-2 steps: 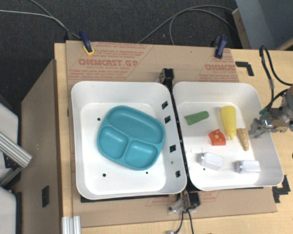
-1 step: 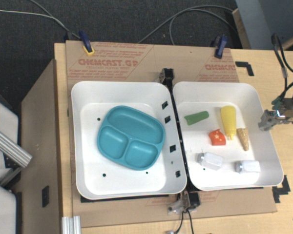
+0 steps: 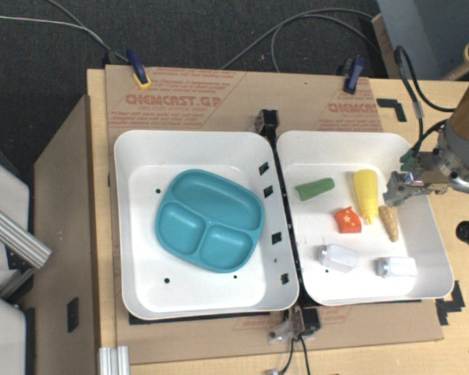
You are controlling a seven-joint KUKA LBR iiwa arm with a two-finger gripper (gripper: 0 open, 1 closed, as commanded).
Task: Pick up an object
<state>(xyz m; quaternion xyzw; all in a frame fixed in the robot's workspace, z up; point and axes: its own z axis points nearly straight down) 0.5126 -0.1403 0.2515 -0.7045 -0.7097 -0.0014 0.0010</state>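
camera view shows red "chemcast gp" lettering on the brown board (image 3: 180, 94) behind the bins. gripper (image 3: 397, 190) hovers beside the yellow object (image 3: 366, 194); jaw state unclear.

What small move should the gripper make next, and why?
Probably a short move down and slightly left onto the tan cone. The gripper is over the right bin, just above that cone and beside the yellow piece, with nothing visible between its fingers.
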